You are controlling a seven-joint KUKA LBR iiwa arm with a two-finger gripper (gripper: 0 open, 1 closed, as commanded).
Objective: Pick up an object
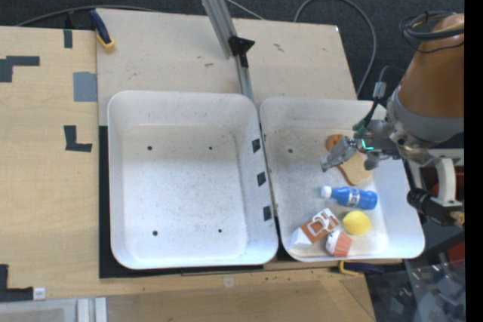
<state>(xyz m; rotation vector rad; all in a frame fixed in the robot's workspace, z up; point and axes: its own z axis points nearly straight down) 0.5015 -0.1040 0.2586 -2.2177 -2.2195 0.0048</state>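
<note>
Two white bins sit side by side on the bench, and all the stuff is in the right bin (302, 124), bunched toward its near-right corner. The gripper (337, 154) comes in from the right and hangs over that bin's right half, just left of a tan, flattish object (355, 171) and a small orange piece (334, 141); can't tell whether it touches either. As for the pincer, it's too small and dark to say if it's wide or closed, and I don't see anything clearly pinched in it. Just below sits a blue bottle (355, 197) with a white cap lying on its side, then a yellow ball (357, 222) right under it, with an orange-and-white carton (320, 225) and a small orange-and-white tube (339, 242) packed in beside the ball. Left bin (181, 177) has just black specks. A grey metal rail (215, 4) slants down to where the bins meet, and a blue-yellow clamp (102, 30) sits at the far-left board corner.
</note>
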